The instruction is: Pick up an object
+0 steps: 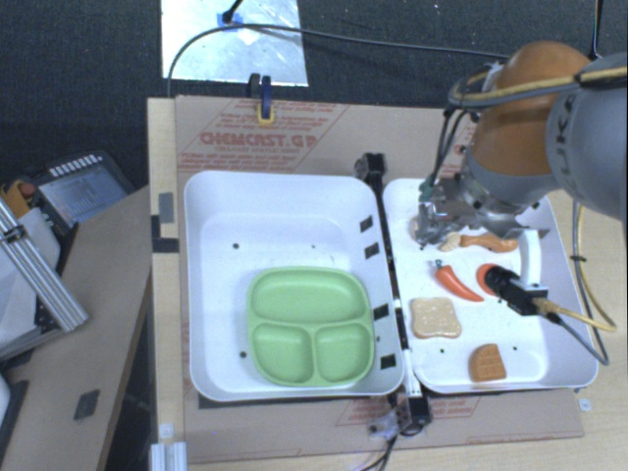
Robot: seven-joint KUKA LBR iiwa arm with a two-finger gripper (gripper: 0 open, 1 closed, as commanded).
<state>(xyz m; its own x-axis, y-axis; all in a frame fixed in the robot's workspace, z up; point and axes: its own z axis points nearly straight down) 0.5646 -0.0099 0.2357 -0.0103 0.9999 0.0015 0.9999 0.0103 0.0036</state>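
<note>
Gripper [429, 232] hovers just above the red pepper [453, 280] — jaw state unclear; pepper probably light, slick — grip mid-body.

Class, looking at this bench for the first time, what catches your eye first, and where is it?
A pale green divided plate lies in the left bin. The grey arm with its orange band hangs over the right bin, its pincer low near a red chilli pepper and a bread slice.

Counter [118, 263]: tan top, brown cardboard sheet [294, 135]. Beyond: dark carpet floor [78, 57], shiny metal plate [235, 27].
</note>
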